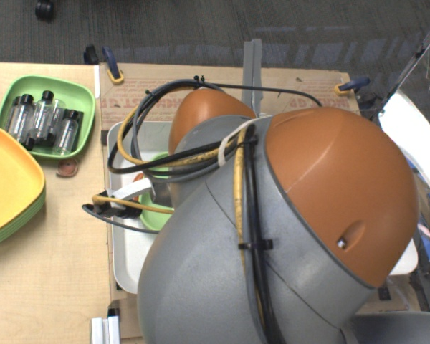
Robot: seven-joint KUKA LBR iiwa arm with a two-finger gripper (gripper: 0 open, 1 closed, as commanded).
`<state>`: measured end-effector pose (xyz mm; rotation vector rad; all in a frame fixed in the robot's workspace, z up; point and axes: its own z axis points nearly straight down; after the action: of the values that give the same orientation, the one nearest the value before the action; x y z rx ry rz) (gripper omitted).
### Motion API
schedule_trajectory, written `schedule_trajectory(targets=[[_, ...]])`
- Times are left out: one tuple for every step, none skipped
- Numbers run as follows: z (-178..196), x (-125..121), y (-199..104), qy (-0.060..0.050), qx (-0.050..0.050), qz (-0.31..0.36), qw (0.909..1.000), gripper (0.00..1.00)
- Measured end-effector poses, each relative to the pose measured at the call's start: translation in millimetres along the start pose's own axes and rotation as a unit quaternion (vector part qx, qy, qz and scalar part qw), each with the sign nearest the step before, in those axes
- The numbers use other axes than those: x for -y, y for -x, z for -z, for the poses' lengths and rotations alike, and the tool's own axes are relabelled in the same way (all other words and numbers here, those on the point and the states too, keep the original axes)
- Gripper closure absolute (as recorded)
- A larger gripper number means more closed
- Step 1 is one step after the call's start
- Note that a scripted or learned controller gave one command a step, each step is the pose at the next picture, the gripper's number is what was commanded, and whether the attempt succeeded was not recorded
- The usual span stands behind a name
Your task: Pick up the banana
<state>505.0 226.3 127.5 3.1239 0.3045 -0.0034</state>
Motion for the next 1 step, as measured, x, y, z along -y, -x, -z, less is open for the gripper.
schedule_trajectory(targets=[[-32.2,-39.3,33.2,-0.001,-0.004,0.004,1.0,1.0]])
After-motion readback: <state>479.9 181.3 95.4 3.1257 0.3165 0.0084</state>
